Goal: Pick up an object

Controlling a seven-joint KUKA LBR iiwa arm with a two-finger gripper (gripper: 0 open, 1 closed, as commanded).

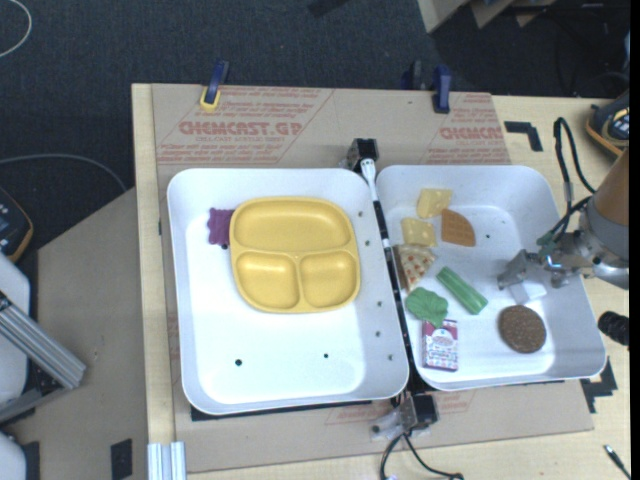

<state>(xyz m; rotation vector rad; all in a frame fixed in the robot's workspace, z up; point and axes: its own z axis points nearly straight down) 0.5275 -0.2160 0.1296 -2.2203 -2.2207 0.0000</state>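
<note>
Brown round cookie [522, 328] lay in the right bin [570, 360], at its near right part, just nearer than the gripper [522, 276]. Whether that gripper was open or held anything could not be told.

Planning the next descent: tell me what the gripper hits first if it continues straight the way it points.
Likely bare floor of the right white bin; the gripper points leftward and down, just above the round brown cookie. Depth is unclear.
</note>
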